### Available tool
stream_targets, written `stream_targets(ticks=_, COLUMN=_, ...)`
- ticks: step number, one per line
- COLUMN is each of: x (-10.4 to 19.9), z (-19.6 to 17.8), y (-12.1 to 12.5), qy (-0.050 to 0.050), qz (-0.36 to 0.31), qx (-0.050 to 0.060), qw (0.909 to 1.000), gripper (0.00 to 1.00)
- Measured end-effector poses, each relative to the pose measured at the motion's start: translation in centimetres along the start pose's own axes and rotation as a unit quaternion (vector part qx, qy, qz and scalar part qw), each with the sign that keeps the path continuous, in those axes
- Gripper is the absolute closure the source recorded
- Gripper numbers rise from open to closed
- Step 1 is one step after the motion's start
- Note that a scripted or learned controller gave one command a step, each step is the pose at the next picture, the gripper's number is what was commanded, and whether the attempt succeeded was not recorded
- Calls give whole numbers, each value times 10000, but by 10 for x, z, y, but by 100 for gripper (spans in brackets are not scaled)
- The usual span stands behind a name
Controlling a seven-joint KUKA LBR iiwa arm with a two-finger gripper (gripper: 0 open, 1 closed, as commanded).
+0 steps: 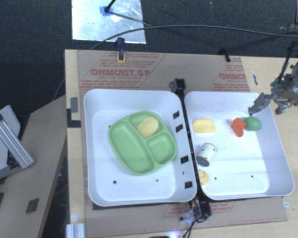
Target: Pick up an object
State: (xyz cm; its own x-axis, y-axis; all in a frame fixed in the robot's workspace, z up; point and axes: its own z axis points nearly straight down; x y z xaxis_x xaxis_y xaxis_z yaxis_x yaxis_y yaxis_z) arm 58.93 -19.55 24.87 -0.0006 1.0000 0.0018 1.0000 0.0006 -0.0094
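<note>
Green and round, a small object (253, 123) sits in the right bin (278, 182), touching an orange one (238, 127). Just above them hangs the gripper (256, 106), its fingers slightly apart around nothing. Nearby lies a yellow block (203, 126).

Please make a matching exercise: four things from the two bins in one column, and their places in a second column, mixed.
Things:
1. green divided plate
2. yellow block
3. orange and green toy
4. grey and white cup

Places:
A. right bin, nearest the gripper
B. left bin
C. right bin, upper left part
D. right bin, near the divider, below the block

Pairs: 1-B, 2-C, 3-A, 4-D
</note>
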Motion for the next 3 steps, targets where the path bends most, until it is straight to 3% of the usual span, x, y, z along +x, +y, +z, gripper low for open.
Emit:
stream_targets(ticks=1, x=1, z=-6, y=2, qy=-12, qz=-15, qx=-53, qw=10000, gripper=0)
stream_targets(ticks=3, x=-3, z=99, y=-6, qy=-8, qz=-2, qx=-39, qw=10000, gripper=0)
